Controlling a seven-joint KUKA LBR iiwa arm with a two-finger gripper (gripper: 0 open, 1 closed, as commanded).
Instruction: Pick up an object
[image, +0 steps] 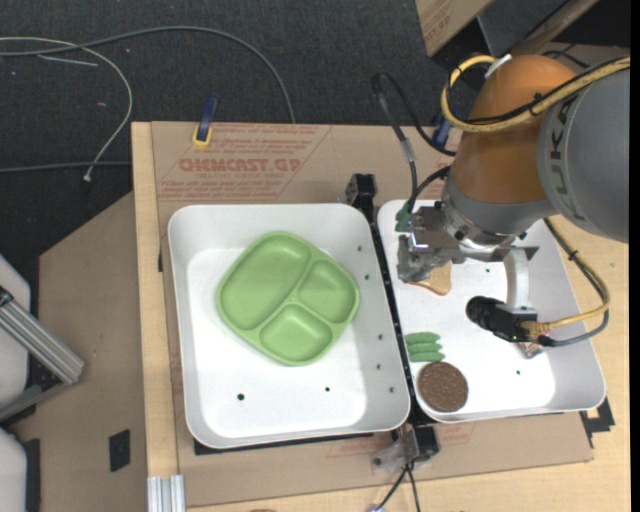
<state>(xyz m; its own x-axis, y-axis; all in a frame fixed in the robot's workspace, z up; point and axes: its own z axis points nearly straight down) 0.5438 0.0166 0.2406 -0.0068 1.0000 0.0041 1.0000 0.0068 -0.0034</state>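
Leftmost, the left bin: one green divided plate, lying flat mid-bin, well apart from the arm. Right bin: end effector low at the near-left corner, finger state cannot be told; tan object just beneath, probably the target; green pods and brown disc nearer the front.

Two shallow white bins side by side on cardboard sheet printed with red lettering. Left bin and right bin nearly touching along their inner edges. Black clip at far end of the gap between the bins, another clamp at near end. Blue clip on cardboard's far edge, left side. Dark carpet floor with thin grey cable looping across far left. Metal rail at left edge.
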